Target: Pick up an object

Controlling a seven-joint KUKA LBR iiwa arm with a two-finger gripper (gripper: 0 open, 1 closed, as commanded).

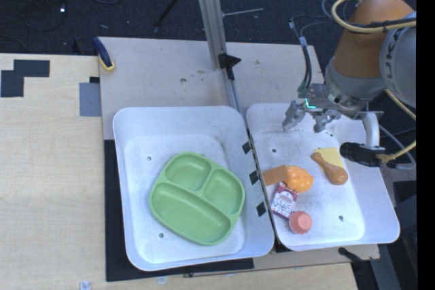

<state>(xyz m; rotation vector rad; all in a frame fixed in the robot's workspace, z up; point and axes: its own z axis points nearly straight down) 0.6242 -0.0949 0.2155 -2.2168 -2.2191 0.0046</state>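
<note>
Hovering over the right bin [380, 231]'s far end, the gripper [311, 117] has its fingers spread, holding nothing. Nearest lies the toy drumstick [330, 166], probably light, stiff, slick plastic; its narrow shank offers the best hold. The red packet [284, 202] carries print too small to read.
</note>
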